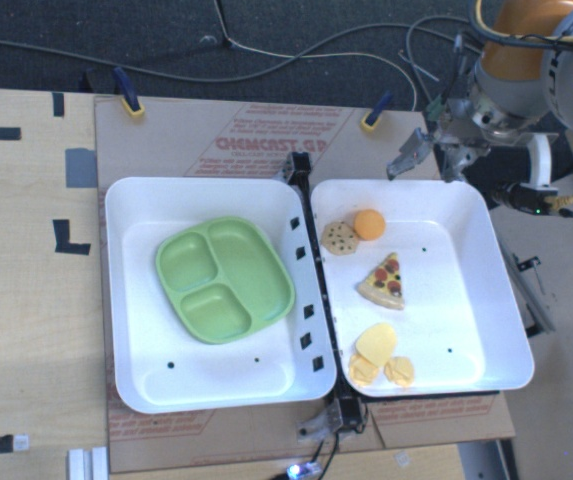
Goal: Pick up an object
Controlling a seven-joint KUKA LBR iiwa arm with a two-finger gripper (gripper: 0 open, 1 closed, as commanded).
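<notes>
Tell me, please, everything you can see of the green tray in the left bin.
The green tray is a pale green, plastic-looking plate with rounded corners and three sunken compartments, two toward the back and one toward the front. It lies flat, turned at a slant, near the middle of the left bin, resting on its white floor. Nothing lies in its compartments, and nothing else touches it.

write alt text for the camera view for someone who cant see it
Two shallow white bins sit side by side on a bench: the left bin holds a green divided tray; the right bin holds a cookie, an orange ball, a pizza slice and yellow chips. The gripper hovers beyond the right bin's far edge, holding nothing.
</notes>
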